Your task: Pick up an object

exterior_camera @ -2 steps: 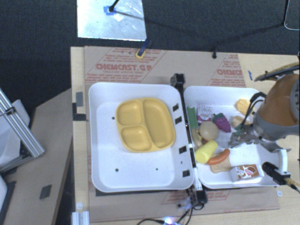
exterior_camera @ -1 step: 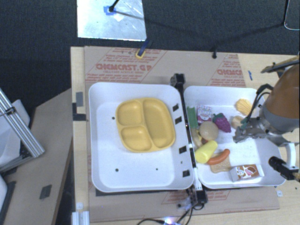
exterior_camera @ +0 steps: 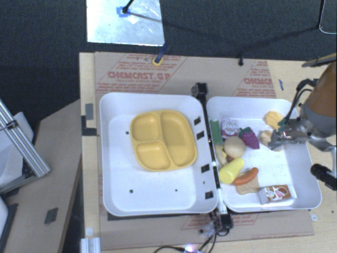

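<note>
My gripper (exterior_camera: 276,140) hangs low over the right bin (exterior_camera: 303,191), near its far right part, beside a small pale piece (exterior_camera: 266,136) and just below a yellow corn piece (exterior_camera: 273,119). To its left lie purple grapes (exterior_camera: 249,137), a beige round item (exterior_camera: 235,147), a yellow banana-like piece (exterior_camera: 231,170), a red sausage (exterior_camera: 245,176) on a toast slice (exterior_camera: 246,187), a small printed box (exterior_camera: 276,193), a pink packet (exterior_camera: 230,126) and a green strip (exterior_camera: 216,132). Nothing shows between the gripper's tips.
The left bin (exterior_camera: 116,194) holds a yellow three-compartment plate (exterior_camera: 162,140). A black divider (exterior_camera: 208,146) with clips runs between the bins. Cardboard lies under both bins, and a shiny metal sheet (exterior_camera: 125,15) lies beyond the bench.
</note>
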Controlling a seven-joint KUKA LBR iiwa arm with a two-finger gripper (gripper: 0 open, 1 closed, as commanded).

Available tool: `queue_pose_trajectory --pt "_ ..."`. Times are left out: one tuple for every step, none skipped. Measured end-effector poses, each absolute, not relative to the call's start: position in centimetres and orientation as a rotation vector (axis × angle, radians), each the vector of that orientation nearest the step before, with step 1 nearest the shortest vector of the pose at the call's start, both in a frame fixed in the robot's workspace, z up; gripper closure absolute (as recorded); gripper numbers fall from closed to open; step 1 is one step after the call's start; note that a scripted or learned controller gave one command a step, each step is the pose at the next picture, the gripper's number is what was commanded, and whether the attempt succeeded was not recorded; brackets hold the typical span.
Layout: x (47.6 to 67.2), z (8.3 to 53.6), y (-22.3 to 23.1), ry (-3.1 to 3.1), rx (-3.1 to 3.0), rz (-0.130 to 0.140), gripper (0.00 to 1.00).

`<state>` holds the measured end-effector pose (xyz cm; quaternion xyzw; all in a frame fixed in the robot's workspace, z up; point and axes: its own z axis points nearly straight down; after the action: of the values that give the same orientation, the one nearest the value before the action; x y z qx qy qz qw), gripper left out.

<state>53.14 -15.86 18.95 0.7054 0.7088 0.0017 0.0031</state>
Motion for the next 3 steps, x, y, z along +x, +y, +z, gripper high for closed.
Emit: queue_pose_trajectory --pt "53.3 22.7 -15.9 2.223 2.212 0.005 1.00" --pt "54.9 21.9 -10.2 2.229 2.211 0.003 1.00" --pt "55.7 21.3 -5.2 2.232 2.211 0.003 1.00"
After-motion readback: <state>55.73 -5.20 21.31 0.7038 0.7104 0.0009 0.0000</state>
